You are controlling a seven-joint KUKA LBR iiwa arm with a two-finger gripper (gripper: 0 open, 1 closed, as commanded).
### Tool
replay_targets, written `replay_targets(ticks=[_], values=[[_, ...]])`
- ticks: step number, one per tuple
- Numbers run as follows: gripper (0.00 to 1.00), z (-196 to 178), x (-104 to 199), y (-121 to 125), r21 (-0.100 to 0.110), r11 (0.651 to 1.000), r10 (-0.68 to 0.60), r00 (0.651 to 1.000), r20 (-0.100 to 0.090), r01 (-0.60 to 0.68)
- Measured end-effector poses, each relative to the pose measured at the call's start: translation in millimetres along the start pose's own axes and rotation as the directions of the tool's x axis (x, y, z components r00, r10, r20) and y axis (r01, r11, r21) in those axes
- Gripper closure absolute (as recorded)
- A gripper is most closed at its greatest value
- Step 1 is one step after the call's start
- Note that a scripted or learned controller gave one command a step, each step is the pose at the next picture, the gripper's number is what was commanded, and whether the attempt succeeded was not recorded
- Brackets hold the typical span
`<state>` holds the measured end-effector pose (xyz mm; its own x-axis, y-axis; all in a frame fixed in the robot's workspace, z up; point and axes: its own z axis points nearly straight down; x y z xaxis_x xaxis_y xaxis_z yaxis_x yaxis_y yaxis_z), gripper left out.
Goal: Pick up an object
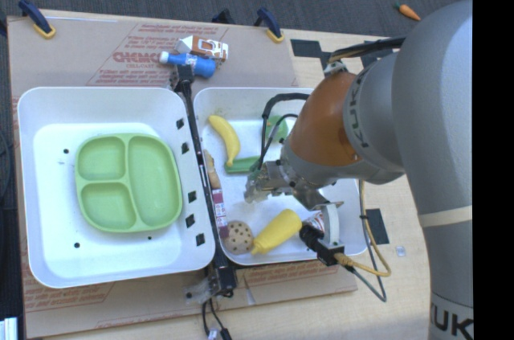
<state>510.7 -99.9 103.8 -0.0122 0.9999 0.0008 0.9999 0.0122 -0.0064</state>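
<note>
We are looking at the left bin [36,170] first. A green plate [128,182] with three parts is lying in it. Next we are looking at the right bin [241,99]. A banana [226,139] is lying near its top. A green thing [249,163] is poking out just under the banana. Lower down, a spotty cookie [238,234] is sitting right beside a yellow toy [278,230], maybe touching it.

Our gripper [261,187] is hanging over the middle of the right bin, between the banana and the yellow toy. The big arm [353,129] is covering much of it, so we cannot tell how it is set, and we are seeing nothing in it.

We are thinking the yellow toy or the banana is the thing to grab. Both are round and smooth, so they could slip or roll away. The cookie is so close that it could get bumped too.
</note>
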Motion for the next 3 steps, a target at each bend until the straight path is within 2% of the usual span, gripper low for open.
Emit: replay_targets(ticks=[1,2,3], values=[[0.00,0,0,0,0.000,1.000,0.000,1.000,0.000,0.000],[1.00,-10,0,1,0.001,1.000,-0.006,1.000,0.001,0.006],[0.00,-10,0,1,0.000,1.000,-0.006,1.000,0.001,0.006]])
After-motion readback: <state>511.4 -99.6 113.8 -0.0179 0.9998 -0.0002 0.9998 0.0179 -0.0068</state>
